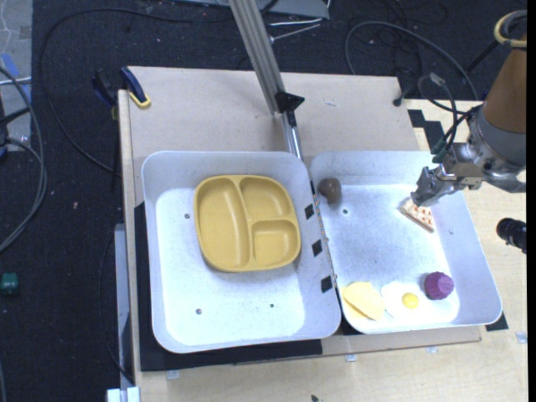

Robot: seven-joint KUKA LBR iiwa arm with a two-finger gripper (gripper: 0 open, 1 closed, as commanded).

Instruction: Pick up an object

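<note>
My gripper [424, 193] hangs low over the right bin [377, 241], at its far right side, directly above a small pizza slice [420, 216] with red dots. The fingertips are just at the slice's upper edge. A brown round object [330, 189] lies at the bin's far left corner. Along the near edge sit a yellow wedge [362, 299], a fried egg [406, 299] and a purple piece [438, 286].
The left bin [167, 308] bears a yellow divided plate [248, 223]. A slanted metal pole [261, 44] rises behind the bins. The arm's orange band [512, 90] enters from the right. Cables lie on the dark floor around the bench.
</note>
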